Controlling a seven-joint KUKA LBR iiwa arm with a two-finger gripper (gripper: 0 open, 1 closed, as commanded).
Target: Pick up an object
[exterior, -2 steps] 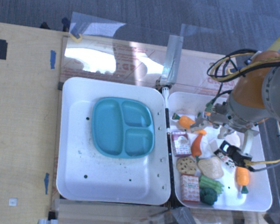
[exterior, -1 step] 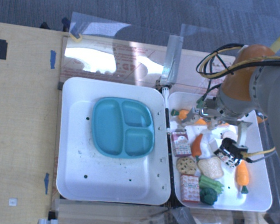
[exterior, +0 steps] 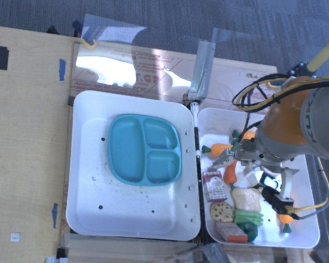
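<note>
Gripper (exterior: 239, 159) is seen low in the right bin (exterior: 309, 235) over crowded toy food, jaw state cannot be told, nothing visibly held; a carrot (exterior: 231, 172) and packet (exterior: 215, 186) lie so close that two could be nudged or a grasp missed.

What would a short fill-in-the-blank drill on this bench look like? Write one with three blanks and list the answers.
1. The teal divided plate lies in the ____ bin as the camera view shows it.
2. That plate has ____ compartments.
3. The arm hangs over the ____ bin, where the cookie, the green toy and other small food toys are piled.

Missing words: left; three; right
</note>
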